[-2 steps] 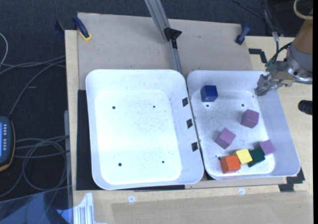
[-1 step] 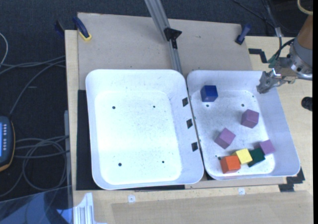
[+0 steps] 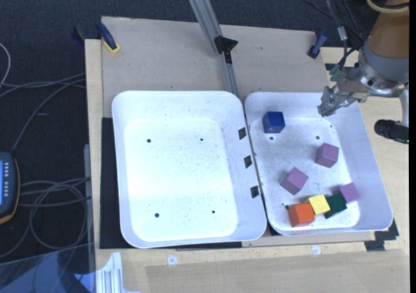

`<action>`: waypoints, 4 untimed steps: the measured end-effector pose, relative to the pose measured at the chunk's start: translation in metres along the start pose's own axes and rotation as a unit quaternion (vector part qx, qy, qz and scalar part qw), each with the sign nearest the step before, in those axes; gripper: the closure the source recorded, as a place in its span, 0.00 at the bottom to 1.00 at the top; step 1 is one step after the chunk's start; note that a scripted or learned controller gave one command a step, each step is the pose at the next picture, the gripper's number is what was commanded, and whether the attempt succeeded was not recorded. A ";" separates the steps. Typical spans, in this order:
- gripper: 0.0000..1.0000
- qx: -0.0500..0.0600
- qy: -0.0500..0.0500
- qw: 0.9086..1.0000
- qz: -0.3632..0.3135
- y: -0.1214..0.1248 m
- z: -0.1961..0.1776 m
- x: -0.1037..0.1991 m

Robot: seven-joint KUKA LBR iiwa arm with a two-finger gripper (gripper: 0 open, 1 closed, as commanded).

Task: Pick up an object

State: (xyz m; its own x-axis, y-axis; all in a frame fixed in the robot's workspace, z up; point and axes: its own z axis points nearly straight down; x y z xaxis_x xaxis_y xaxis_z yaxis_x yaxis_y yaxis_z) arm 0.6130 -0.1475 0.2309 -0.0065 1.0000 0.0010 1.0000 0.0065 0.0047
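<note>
The gripper (image 3: 327, 107) hangs over the far right corner of the right bin (image 3: 367, 155), and whether its fingers are spread or pressed together cannot be told from this angle; nothing shows between them. Taking that bin as the landmark: a blue cube (image 3: 273, 121) sits near its far left corner, well apart from the gripper. A purple cube (image 3: 327, 154) lies toward the bin's middle right, and a second purple cube (image 3: 294, 180) sits nearer the centre. Along the bin's near edge a cluster is packed close: an orange cube (image 3: 301, 214), a yellow cube (image 3: 319, 204) just beside it, a green cube (image 3: 336, 204) next, and a small purple cube (image 3: 349, 191) at the right end. The left bin (image 3: 130, 110) adjoins the right bin's left wall.
</note>
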 end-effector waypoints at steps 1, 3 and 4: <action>1.00 0.003 0.001 1.000 0.000 0.010 0.008 0.058; 1.00 0.001 0.001 1.000 0.000 0.014 0.005 0.160; 1.00 0.001 0.001 1.000 0.000 0.025 -0.009 0.215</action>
